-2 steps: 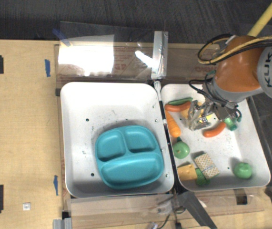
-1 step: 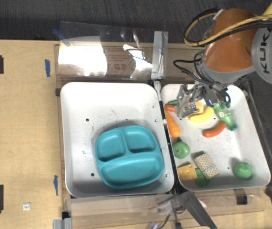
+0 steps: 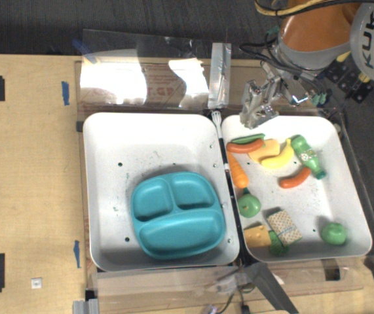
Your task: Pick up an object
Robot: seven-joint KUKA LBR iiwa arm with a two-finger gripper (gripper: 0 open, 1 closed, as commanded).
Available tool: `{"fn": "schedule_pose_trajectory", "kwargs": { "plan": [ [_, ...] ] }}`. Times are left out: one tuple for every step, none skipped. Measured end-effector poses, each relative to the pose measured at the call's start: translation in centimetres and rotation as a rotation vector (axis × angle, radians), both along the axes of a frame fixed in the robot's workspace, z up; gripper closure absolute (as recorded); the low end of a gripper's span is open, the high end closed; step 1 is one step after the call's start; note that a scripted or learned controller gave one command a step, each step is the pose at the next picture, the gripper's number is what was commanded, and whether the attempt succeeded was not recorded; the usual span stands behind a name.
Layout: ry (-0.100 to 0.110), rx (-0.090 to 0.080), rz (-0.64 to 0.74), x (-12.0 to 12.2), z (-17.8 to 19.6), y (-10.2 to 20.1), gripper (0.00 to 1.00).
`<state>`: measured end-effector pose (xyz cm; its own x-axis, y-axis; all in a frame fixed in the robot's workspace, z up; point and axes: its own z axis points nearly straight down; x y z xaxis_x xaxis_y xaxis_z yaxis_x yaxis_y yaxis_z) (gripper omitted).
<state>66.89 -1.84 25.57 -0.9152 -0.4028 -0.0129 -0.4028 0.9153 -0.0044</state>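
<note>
The left bin (image 3: 101,142) held a teal divided plate (image 3: 177,213), lying flat toward its near side. The right bin (image 3: 350,195) held the toy food: an orange carrot (image 3: 238,173) against the dividing wall, a red-and-green chili (image 3: 245,143), a yellow banana (image 3: 275,157), a green bottle (image 3: 306,156), a small red sausage (image 3: 294,178), and a green apple (image 3: 334,233) near the front corner. The gripper (image 3: 257,114) hung over the bin's far left corner, just above the chili; whether its fingers were parted or closed, I couldn't tell.
</note>
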Motion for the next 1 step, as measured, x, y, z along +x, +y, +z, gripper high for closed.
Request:
{"fn": "schedule_pose_trajectory", "kwargs": {
  "plan": [
    [0.002,-0.003,0.215,-0.06,1.31,-2.68,1.0]
  ]
}}
